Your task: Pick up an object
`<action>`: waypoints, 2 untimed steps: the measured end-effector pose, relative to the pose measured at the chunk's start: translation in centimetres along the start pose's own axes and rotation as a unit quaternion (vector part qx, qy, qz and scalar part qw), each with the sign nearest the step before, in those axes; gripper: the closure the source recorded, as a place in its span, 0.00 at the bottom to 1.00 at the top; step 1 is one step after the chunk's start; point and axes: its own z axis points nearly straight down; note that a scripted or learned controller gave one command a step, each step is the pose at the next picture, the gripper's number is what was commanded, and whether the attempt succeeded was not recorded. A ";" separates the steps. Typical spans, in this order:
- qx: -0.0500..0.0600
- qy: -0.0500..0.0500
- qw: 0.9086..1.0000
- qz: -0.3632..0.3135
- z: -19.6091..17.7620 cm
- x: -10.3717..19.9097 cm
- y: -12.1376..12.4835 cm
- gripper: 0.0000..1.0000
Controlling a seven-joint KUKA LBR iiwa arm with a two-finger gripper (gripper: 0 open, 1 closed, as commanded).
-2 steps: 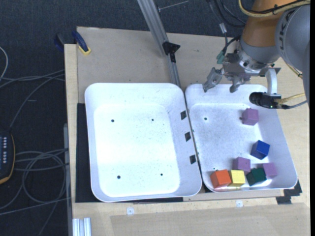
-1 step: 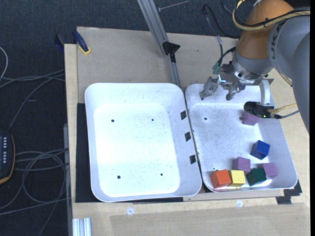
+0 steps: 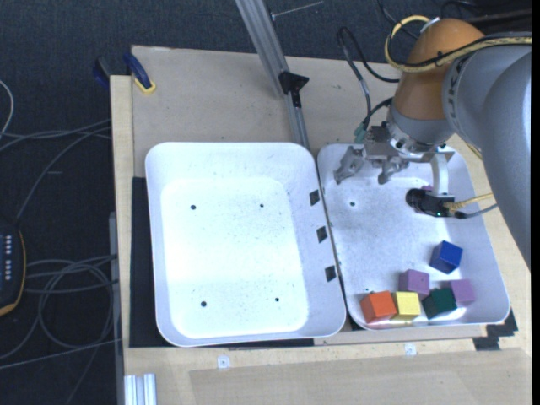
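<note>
Over on the left, one white bin point(image 3: 228, 251) lies bare on the tabletop point(image 3: 211, 91), and its twin, the right bin point(image 3: 371, 243), has the claw point(image 3: 369, 165) hovering at its far end, fingers spread wide with nothing between them. So by my reckoning the pick hasn't started. At the near end I count six blocks: orange point(image 3: 380, 305), yellow point(image 3: 407, 305), purple point(image 3: 414, 280), green point(image 3: 439, 301), blue point(image 3: 445, 256), another purple point(image 3: 461, 290).

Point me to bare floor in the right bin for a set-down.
The right bin is bare across its middle, between the tool at the far end and the blue block. Its near edge is crowded: orange block, yellow block, green block and two purple blocks. The left bin shows only bare floor.
</note>
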 end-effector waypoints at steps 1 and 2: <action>-0.004 0.000 1.000 0.000 -1.5 0.0 0.2 1.00; -0.007 -0.001 1.000 0.000 -6.7 -0.6 1.1 1.00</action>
